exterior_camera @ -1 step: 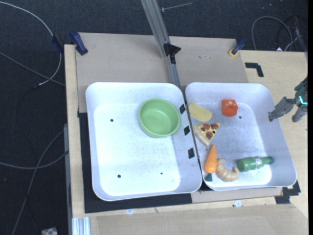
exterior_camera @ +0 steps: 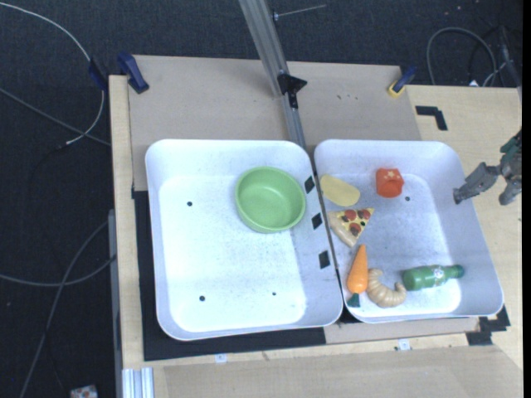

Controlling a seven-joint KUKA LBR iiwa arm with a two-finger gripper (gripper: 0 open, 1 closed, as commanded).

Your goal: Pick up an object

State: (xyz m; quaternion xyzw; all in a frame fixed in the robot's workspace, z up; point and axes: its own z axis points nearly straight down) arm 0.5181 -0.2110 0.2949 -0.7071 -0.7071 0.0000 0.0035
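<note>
Camera view: my gripper — jaws spread, holding nothing — hovers beyond the right bin; I'd descend squarely over the tomato.

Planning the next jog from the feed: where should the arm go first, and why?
Probably move the gripper left, in over the right bin, toward the red toy. The gripper sits at the bin's right rim with nothing between its fingers, and that toy lies apart from the other items, so it looks the easiest to approach.
</note>
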